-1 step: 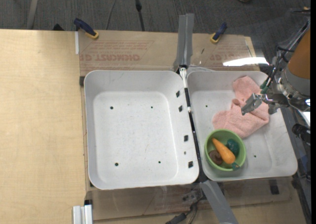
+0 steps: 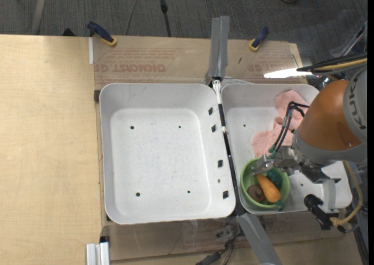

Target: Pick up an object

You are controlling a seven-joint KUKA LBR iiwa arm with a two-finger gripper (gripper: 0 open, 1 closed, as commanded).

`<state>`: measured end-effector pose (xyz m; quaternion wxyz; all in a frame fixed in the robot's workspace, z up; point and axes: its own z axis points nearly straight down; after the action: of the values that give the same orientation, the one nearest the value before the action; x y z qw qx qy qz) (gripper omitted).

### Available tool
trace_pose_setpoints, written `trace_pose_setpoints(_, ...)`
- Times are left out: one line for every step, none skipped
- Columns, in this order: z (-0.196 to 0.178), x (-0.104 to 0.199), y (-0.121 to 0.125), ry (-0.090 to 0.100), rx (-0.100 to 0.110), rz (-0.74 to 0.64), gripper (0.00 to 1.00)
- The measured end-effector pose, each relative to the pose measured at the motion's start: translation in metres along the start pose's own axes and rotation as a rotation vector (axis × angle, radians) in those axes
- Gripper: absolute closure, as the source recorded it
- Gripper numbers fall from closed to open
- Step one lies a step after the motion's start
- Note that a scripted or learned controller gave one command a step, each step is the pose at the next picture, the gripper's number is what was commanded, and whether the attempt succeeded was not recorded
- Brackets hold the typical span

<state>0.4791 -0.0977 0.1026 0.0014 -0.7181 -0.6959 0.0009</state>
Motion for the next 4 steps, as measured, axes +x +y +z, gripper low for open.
trace_pose_setpoints(0.011, -0.036, 0.112, -0.002, -0.002, -0.127, 0.00)
trace_pose_setpoints(0.010, 0.002, 0.090, -0.002, -0.003, -0.547, 0.00)
trace_pose_setpoints(0.010, -0.087, 0.114, -0.002, -0.004, -0.489, 0.00)
trace_pose_setpoints(0.010, -0.009, 0.140, -0.003, -0.006, -0.582, 0.00)
